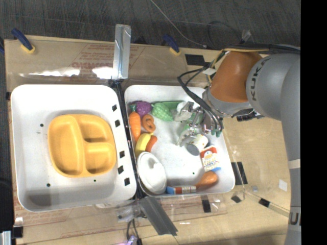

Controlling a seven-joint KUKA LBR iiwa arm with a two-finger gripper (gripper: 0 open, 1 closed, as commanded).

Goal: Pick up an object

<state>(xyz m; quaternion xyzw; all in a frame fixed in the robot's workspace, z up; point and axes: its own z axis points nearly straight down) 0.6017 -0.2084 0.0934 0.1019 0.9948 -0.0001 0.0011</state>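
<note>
The gripper (195, 129) is hanging low over the right bin (173, 160), in its upper right part, and the tangle of metal and cable around it is hiding whether it is open or shut, so I cannot tell. Nothing is showing in its grasp.

The nearest candidate is looking like the small white bottle (209, 158) with the red cap. It is lying just beside the gripper, toward the near edge of the bin and a touch to the view's right, with its long axis running roughly top to bottom of the view. That is the relation to watch, as a grasp would probably want to close across that axis, not along it.

The green toy vegetable (166, 109) is sitting on the other side, to the view's left, and a bit farther off. The sausage (207, 178) is lying beyond the bottle against the near wall, crosswise to it and close enough to crowd a grasp there.
</note>
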